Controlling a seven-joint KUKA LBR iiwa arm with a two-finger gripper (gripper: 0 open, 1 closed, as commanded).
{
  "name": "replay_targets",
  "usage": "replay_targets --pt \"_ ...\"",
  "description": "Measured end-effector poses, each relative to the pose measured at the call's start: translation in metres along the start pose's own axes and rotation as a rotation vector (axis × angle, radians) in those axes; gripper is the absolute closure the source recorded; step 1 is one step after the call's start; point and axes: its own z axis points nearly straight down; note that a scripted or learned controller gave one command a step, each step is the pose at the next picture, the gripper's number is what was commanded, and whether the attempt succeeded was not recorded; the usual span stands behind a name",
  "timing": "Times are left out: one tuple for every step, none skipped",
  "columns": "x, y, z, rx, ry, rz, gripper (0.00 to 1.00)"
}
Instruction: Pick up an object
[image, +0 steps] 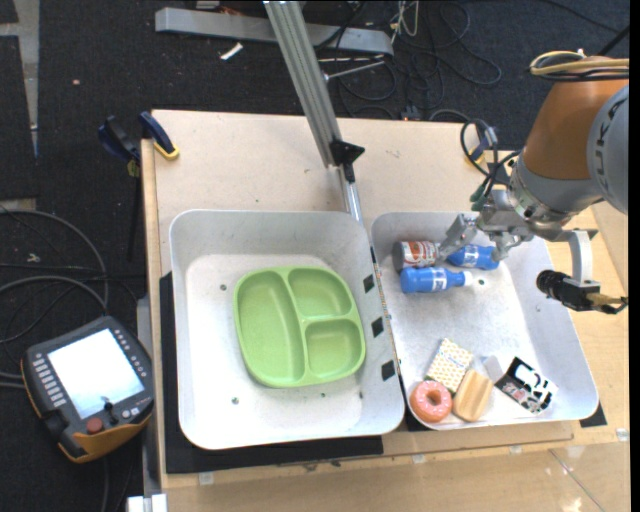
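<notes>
Claw (468, 238), fingers hidden so I cannot tell its state, hovers by the right bin's (560, 330) far edge above a light, slippery blue bottle (436, 280), best pinched mid-body.

Grey arm (570, 130) with orange band, reaching in from the right, hand (470, 235) tilted down-left.

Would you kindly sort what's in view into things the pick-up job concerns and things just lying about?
Job: gripper; blue plastic bottle; red-labelled can; pink ringed doughnut.
Lying about: green divided plate; grey teach pendant.
</notes>
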Motion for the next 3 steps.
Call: replay_targets --pt "0.000 0.000 0.000 0.000 0.000 0.000 0.00" --pt "0.006 0.008 0.052 0.004 -0.001 -0.002 0.00" --pt "0.005 0.011 0.076 -0.010 -0.004 0.000 0.00"
